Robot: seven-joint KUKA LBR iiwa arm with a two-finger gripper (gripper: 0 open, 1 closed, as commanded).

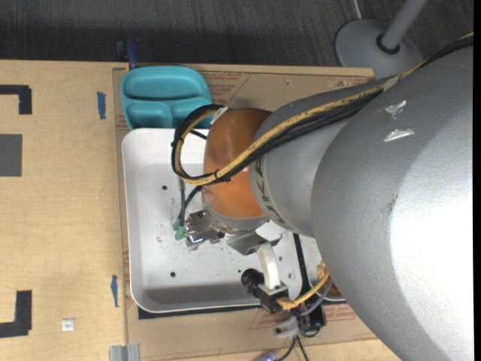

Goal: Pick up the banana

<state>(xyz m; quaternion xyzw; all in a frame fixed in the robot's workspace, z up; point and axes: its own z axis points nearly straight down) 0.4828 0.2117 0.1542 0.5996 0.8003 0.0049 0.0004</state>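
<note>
My gripper hangs low over the floor of the left white bin, near its middle. A small green piece shows at the gripper's left side. Above it sits the arm's orange band, with a black and yellow cable looped around it. The big grey arm reaches in from the right and hides the bin's right half and whatever lies under it. The bare stretch of bin floor left of the gripper carries just a few dark specks.
A teal divided tray stands against the bin's back edge. Tan bench top stretches to the left, with black and blue tape marks. A round grey stand base sits at the top right.
</note>
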